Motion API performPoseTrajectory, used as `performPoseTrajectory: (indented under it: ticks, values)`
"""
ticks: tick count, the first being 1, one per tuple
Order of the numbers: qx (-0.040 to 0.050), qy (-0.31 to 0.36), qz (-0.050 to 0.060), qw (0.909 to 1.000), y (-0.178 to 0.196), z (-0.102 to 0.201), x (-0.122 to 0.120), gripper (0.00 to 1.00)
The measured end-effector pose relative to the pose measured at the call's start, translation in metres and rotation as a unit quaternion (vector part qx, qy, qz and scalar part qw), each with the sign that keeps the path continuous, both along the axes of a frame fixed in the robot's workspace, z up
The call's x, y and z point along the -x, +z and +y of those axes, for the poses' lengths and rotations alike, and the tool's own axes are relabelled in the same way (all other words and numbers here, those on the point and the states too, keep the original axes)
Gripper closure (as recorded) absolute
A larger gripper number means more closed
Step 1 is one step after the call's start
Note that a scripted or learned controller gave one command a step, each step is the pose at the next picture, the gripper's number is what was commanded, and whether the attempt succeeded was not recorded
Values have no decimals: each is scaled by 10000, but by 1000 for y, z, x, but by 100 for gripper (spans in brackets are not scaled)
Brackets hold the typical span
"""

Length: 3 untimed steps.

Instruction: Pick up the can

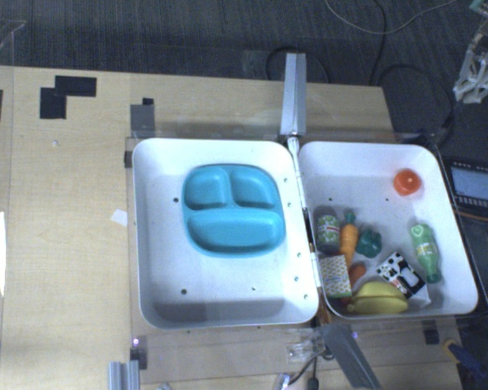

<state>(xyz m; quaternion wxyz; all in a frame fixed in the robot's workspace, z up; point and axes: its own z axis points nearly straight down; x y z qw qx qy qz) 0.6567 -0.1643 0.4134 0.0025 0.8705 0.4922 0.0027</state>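
The can is a small dark cylinder with a coloured label. It stands in the right bin against that bin's left wall, touching an orange carrot on its right. A pale gripper hangs at the view's top right edge, over the dark floor beyond the right bin's far corner and well away from the can. Nothing is between the gripper and the can.
Around the can lie a green toy, a patterned packet, a banana, a black-and-white box, a green bottle and an orange ball. A blue divided plate sits in the left bin.
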Motion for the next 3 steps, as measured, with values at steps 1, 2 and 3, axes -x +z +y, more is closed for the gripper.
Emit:
performPoseTrajectory:
  ticks: [1,2,3]
  values:
    - [-10,-241,21,9997,-147,58,-13,100]
    - [-8,-347,12,9994,-165,66,-13,100]
    - [-9,-343,11,9994,-165,67,-13,0]
